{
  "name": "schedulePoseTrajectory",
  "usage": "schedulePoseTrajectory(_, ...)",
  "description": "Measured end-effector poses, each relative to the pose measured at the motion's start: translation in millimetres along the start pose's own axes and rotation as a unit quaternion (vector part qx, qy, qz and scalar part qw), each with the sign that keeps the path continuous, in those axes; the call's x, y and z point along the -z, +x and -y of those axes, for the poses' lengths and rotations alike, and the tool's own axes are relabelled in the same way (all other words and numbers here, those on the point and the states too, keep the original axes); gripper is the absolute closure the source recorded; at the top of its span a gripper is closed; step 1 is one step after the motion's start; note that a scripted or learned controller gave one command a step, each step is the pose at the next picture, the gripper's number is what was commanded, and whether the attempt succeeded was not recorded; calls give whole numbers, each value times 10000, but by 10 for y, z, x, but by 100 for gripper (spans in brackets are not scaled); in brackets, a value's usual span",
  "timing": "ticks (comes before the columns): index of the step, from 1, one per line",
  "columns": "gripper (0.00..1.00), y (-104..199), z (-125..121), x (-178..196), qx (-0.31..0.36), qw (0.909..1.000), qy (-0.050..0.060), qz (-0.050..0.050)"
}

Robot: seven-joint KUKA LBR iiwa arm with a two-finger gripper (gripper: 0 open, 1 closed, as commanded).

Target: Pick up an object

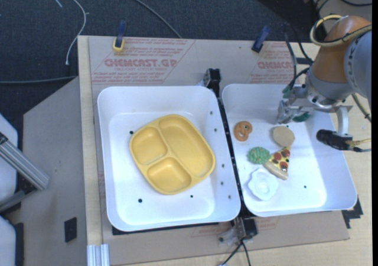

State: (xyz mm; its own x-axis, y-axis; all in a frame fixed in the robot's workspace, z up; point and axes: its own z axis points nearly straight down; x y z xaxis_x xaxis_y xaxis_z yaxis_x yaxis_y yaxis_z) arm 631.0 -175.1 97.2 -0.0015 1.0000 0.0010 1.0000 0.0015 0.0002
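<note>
My gripper (pixel 288 114) hangs low over the far part of the right bin (pixel 333 191). Beside it a small green thing (pixel 303 116) peeks out, mostly hidden by the gripper. Just in front of the gripper lies a tan oval cookie (pixel 283 136). To its left sits a small orange doughnut (pixel 243 130). Nearer the front are a green broccoli piece (pixel 258 155), a pizza slice (pixel 279 162) and a white fried egg (pixel 261 183).
The left bin (pixel 118 200) holds a yellow tray (pixel 171 153) with three compartments. The arm's grey and orange wrist (pixel 336 58) reaches in over the right bin's far right corner. Blue clamps (pixel 120 35) stand at the board's far edge.
</note>
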Motion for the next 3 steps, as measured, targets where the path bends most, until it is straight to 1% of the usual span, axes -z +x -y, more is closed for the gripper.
schedulePoseTrajectory(1,100,2,-60,650,0,10000,-42,16)
schedulePoseTrajectory(2,100,-9,-67,1098,-1,10000,-36,14)
schedulePoseTrajectory(3,100,-9,-82,1650,0,10000,-38,15)
